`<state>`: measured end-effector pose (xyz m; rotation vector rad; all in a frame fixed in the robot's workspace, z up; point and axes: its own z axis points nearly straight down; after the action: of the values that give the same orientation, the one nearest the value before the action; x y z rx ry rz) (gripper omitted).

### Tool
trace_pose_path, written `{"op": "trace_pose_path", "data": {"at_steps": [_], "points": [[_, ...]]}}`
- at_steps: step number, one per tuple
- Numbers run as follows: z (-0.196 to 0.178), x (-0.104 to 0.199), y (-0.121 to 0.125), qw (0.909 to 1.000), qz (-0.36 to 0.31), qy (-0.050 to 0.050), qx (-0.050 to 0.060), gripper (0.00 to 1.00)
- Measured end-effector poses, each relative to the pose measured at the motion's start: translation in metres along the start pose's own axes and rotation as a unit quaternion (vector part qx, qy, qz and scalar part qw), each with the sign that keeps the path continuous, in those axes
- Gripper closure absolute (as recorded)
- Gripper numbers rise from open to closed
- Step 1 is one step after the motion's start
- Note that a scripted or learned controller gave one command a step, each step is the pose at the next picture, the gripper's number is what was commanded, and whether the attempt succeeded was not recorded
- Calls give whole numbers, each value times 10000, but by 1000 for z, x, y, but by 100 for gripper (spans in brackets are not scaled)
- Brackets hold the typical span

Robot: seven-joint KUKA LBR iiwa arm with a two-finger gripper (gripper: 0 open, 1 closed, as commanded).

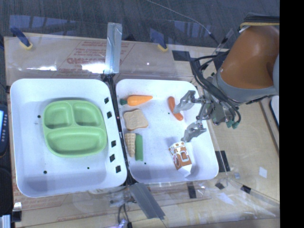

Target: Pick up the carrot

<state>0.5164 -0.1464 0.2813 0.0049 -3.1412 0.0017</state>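
Carrot [139, 99], orange and tapered with a small green stub at its blunt end, lay on its side in the right-hand shallow white bin [156, 174], close to that bin's far left corner, and you could see nothing touching it. Just nearer than the carrot sat a tan slice of toy bread [135, 119], and nearer again a pale ridged cone [129, 144] lay beside a green stick-shaped piece [139, 147]. To the carrot's right, well apart from it, a small orange-red sausage-shaped piece [174, 108] lay at a slant. Beyond that piece you had the grey two-finger gripper [190, 115] above the bin's right side; its jaws stood wide apart with nothing between them, one fingertip just beside the sausage-shaped piece. A brown and white carton [181, 156] sat toward the near right of the bin, far from the carrot. Left of the carrot, in the other white bin [28, 94], rested a light green divided plastic plate [74, 127].
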Motion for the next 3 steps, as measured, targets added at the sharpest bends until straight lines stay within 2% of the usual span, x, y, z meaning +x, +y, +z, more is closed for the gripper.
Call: {"op": "trace_pose_path", "data": {"at_steps": [1,2,3], "points": [[133,11,-64,9991,432,50,-21,0],[189,-83,-62,9974,726,-12,-1,0],[174,-86,-62,9976,689,-54,16,100]]}}
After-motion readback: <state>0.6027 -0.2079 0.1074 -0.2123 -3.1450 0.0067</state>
